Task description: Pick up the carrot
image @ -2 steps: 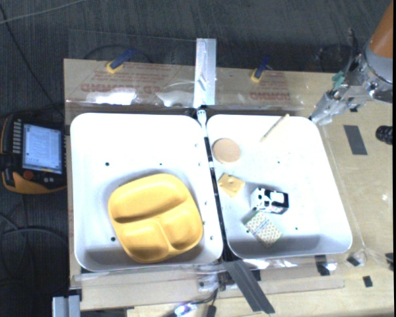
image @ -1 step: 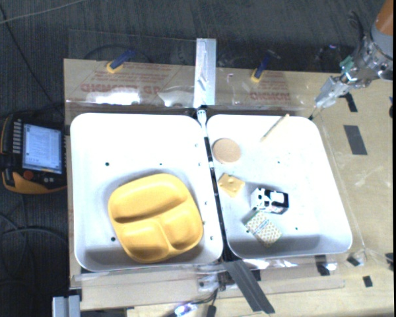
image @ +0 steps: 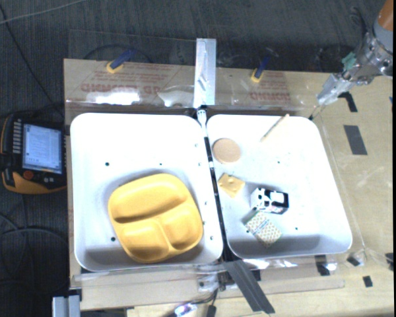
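A thin pale-orange stick (image: 274,128) lies at a slant near the back of the right bin (image: 330,177); it may be the carrot, but I cannot tell for sure. My gripper (image: 330,94) hangs outside the right bin, above the bench past the bin's back right corner. It is well apart from the stick and from everything in the bin. The grey arm with its orange band (image: 385,12) enters at the top right.
The right bin also holds a round tan disc (image: 226,150), a yellow block (image: 230,185), a black-and-white object (image: 270,200) and a patterned packet (image: 264,228). A yellow divided tray (image: 156,215) lies in the left bin (image: 99,144). A tablet (image: 39,150) sits far left.
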Controlling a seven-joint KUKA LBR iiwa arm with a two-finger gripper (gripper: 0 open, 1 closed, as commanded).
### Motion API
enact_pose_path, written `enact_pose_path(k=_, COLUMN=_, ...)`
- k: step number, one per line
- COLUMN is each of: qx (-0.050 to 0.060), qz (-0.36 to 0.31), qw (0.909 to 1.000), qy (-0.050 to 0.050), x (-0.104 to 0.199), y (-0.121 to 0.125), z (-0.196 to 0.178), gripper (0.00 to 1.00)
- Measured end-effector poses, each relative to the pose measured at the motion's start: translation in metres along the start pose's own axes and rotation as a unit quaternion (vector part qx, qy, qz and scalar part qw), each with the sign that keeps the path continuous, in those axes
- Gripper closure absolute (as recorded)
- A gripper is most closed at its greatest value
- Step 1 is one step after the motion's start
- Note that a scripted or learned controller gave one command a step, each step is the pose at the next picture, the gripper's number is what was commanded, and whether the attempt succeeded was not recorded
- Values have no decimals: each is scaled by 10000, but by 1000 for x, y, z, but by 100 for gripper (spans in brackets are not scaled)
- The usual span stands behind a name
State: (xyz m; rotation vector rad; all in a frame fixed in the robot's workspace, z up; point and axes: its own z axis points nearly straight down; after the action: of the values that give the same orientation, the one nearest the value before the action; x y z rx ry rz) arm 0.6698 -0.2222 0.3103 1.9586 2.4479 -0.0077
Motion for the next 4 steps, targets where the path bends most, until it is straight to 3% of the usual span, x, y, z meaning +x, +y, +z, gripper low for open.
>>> enact_pose_path(k=4, qx=-15, qz=-6, qw=10000, qy=-43, x=0, y=3, z=-38, gripper=100)
